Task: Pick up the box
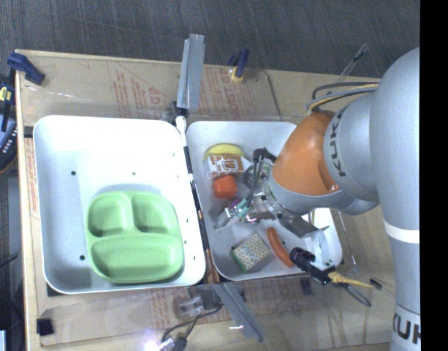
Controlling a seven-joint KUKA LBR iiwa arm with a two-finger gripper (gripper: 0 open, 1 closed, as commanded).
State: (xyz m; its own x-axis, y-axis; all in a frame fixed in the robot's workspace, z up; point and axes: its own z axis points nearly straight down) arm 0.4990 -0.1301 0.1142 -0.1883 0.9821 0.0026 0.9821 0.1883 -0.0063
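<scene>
A small box (251,251) with a green and white speckled pattern lies at the front of the right bin (282,131). My gripper (237,212) hangs over the middle of that bin, just behind and left of the box and apart from it. Nothing shows in the gripper's grasp. The arm's orange band and grey wrist cover the right part of the bin.
An orange-red sausage-shaped thing (279,246) lies right of the box. Behind the gripper sit a red ball (224,187), a white and brown packet (225,166) and a yellow thing (224,151). The left bin (63,145) bears a green divided tray (134,237).
</scene>
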